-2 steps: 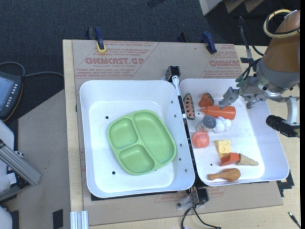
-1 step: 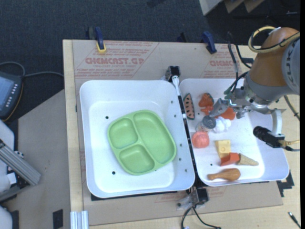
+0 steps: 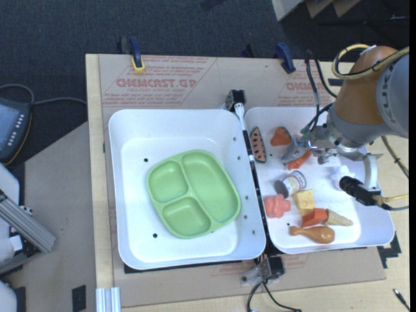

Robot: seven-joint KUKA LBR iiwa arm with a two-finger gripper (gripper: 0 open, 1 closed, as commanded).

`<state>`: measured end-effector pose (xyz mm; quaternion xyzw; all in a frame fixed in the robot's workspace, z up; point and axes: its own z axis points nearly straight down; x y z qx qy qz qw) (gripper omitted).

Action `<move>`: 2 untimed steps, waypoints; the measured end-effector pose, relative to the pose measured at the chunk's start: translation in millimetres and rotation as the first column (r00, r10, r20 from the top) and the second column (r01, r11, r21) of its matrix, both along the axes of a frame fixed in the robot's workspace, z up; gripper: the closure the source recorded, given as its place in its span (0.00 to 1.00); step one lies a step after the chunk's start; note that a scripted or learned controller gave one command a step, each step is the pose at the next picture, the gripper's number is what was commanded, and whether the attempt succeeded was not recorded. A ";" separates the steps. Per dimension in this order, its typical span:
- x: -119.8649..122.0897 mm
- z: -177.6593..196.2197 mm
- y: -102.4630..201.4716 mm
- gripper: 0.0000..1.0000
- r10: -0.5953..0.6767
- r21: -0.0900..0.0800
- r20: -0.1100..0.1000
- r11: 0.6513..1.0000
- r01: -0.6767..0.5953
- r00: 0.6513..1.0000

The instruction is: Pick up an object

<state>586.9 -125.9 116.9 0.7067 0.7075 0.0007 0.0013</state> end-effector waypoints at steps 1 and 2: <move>0.3 8.4 -0.1 1.00 -0.002 0.000 0.001 1.000 0.002 1.000; 10.5 62.2 6.1 1.00 0.001 -0.001 0.005 1.000 -0.001 1.000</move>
